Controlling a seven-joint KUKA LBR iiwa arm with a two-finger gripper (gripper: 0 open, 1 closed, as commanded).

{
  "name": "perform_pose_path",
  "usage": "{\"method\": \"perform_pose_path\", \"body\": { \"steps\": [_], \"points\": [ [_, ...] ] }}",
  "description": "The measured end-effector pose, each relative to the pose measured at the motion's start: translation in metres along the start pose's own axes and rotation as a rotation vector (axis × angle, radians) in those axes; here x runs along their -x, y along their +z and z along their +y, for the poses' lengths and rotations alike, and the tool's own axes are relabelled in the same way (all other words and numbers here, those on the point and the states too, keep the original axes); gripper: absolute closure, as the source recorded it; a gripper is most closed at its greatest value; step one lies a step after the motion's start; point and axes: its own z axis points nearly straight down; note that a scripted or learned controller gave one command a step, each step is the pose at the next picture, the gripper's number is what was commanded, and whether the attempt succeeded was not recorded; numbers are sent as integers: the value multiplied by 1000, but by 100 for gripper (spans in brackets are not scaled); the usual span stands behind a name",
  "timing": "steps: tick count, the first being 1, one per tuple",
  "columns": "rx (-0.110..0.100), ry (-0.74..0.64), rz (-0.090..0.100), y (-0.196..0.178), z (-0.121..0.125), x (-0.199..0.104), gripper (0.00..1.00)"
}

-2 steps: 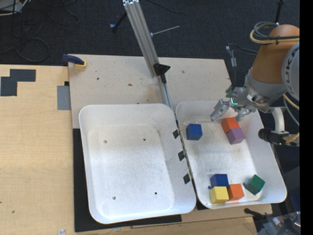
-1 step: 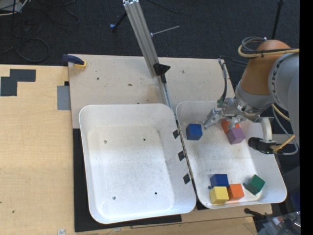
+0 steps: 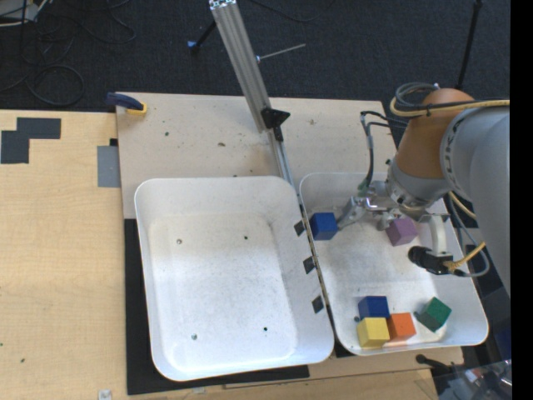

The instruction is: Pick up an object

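Gripper (image 3: pixel 360 209) sits low in right bin (image 3: pixel 475 327) btwn blue cube (image 3: pixel 323 225) & purple block (image 3: pixel 401 231); can't tell its state. Pick not done, nothing visibly held; grasp + lift remain.

You look down on a pale tabletop (image 3: pixel 200 136), speckled with small dark marks. To its left lies a lighter wood-grain panel (image 3: pixel 54 248) carrying dark grey patches (image 3: pixel 29 136) near its top edge and one grey strip (image 3: pixel 107 165) at its right side. A black mat (image 3: pixel 133 307) shows under the near edge. Behind the tabletop you see dark carpet (image 3: pixel 125 40), crossed by loose black cables (image 3: pixel 58 82) at the left. A slanted aluminium rail (image 3: pixel 241 57) rises from the tabletop, a checkered tag at its upper end. A blue-and-yellow clamp (image 3: pixel 127 102) sits at the far left corner. Light is even and soft, with no hard shadows.
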Motion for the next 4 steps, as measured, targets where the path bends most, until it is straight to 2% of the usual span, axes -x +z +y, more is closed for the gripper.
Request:
{"method": "perform_pose_path", "body": {
  "steps": [1,4],
  "points": [
    [0,2,0,-12,0,1,100],
    [8,-1,-1,-165,14,7,100]
  ]
}}
